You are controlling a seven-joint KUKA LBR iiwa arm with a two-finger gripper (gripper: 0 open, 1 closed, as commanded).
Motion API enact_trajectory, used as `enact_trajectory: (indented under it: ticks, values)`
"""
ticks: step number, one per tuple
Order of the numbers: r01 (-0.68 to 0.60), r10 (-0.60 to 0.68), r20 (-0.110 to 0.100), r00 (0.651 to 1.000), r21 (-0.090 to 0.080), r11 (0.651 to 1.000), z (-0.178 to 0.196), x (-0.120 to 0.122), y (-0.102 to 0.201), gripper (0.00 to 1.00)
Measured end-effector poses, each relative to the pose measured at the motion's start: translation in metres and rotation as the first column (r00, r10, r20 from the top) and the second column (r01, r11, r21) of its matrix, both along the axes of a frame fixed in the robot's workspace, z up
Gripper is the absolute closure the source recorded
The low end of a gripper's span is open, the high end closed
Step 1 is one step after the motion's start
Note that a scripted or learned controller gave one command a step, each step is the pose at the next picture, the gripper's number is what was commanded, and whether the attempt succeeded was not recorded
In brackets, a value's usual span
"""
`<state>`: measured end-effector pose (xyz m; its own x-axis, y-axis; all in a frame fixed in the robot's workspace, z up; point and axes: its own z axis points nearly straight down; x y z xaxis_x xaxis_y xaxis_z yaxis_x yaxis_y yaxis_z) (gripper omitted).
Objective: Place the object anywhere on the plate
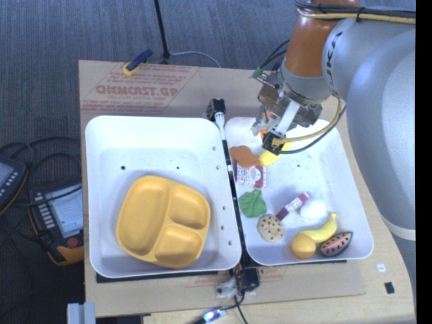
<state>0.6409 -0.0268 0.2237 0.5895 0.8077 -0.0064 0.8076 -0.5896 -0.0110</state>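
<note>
The yellow divided plate (pixel 163 219) lies in the left bin (pixel 108 140) with nothing on it. My gripper (pixel 264 133) hangs over the upper left part of the right bin (pixel 337 174), pointing down. Just below it lie a small yellow piece (pixel 268 158) and a brown piece (pixel 244 156); whether either touches the gripper is not clear. A red and white packet (pixel 251 176) lies just under the brown piece.
Further down the right bin lie a green leaf (pixel 252 203), a cookie (pixel 271 227), a red and white bar (pixel 293 206), a white egg (pixel 313 210), a banana (pixel 325 229), a yellow round fruit (pixel 304 246) and a watermelon slice (pixel 336 243).
</note>
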Motion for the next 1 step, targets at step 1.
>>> enact_trajectory:
  ticks: [1]
  values:
    - [0.004, -0.004, 0.005, 1.0, -0.002, 1.0, 0.0027, 0.0008, -0.0034, 0.0]
